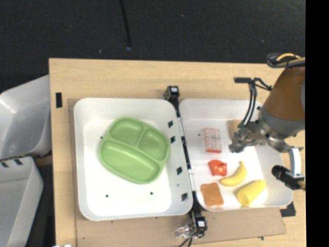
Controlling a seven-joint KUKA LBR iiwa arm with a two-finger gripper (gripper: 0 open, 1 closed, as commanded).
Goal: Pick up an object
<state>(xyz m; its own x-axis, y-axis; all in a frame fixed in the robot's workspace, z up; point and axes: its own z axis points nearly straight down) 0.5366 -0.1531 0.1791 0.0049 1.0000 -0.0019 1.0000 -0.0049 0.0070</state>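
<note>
The hand [237,143] hangs over the right bin [234,107]; its grip I cannot tell. From the left: green divided plate [134,150], pink packet [212,139] at nine o'clock of the hand, red pepper [218,167], toast [212,195], banana [234,175], yellow block [251,192].

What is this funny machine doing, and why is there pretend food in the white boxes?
You are looking down from a camera fixed above a wooden bench. The grey and orange thing on the right is a robot arm. At its end is a two-finger gripper, which works like a hand. It hovers over the right shallow white bin.

That bin holds small toy foods: a yellow banana, a red pepper-like piece, a brown bread-like slice, a chunky yellow piece and a pale packet with red print. The left white bin holds a green divided plate.

The robot's job is to pick something up. Right now nothing sits between its fingers.
</note>
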